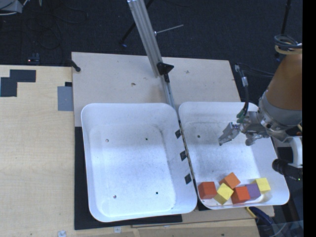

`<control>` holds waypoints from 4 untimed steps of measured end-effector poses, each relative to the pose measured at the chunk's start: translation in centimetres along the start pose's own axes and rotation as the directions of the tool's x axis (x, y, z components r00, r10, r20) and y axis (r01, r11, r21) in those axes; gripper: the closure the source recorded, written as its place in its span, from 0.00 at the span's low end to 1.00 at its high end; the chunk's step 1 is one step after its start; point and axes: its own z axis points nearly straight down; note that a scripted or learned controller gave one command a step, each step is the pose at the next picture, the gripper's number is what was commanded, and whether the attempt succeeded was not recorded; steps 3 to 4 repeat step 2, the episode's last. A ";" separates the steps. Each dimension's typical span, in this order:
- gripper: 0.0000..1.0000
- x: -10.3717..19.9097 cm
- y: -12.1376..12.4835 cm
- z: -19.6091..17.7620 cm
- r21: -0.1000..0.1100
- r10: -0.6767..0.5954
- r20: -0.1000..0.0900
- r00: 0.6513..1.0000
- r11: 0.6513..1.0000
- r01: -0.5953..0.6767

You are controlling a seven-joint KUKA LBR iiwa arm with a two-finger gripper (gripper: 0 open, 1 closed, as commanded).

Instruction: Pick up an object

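Overhead, arm reaching from right, fingers (228, 135) (spread, pinching nothing) above right bin (207, 117), blocks (232, 187) near.

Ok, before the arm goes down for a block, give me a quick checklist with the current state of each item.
1. Blocks present in the right bin: ok, a cluster sits at its near edge.
2. Claw over the right bin: ok, but above the bin's middle, away from the cluster.
3. Claw free of any block: ok, nothing shows between its tips.
4. A block that stands apart: not ok, the red block, yellow block and their neighbours touch.
5. Claw opening: cannot tell.
6. Room near the bin wall: cannot tell, the blocks sit close to it.
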 end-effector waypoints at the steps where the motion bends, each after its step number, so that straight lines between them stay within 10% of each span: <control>1: 0.00 -1.5 0.5 2.9 0.005 -0.004 0.000 1.000 1.000 0.004; 4: 0.00 -3.2 1.6 7.9 0.006 -0.005 -0.001 1.000 1.000 0.005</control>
